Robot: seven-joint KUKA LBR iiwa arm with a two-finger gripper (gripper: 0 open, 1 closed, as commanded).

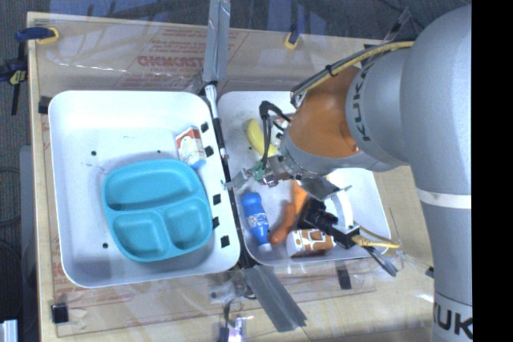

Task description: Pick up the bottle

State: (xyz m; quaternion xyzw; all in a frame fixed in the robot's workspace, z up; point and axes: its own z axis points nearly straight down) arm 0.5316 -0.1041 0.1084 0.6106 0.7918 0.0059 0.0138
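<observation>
Small box (310,243): we find it nearest the front wall of the right bin (377,188), brown and white, lying flat just right of the bottle's lower end.
Bottle (256,219): we find it lying on its side in the right bin's front left corner, close along the wall shared with the left bin (72,140). Blue body, white cap end toward the front.
Orange tool (287,222): long, slanted, just beside the bottle on its right, perhaps touching.
Handling: we judge the bottle a light, stiff plastic piece with a smooth, rounded and likely slippery body that may roll.
Hold: we advise closing across the mid-body, fingers astride its long axis; the wall and the orange tool leave little room either side.
Blue tray (156,208): three compartments, resting in the left bin, well apart from the bottle.
Gripper (276,172): below the orange band, above the bin just beyond the bottle's far end, not on it. Jaw state: we cannot tell.
Yellow item (256,134): banana-like, at the right bin's far side, partly hidden by the wrist.
Small carton (189,145): red and white, at the tray's far right corner.
</observation>
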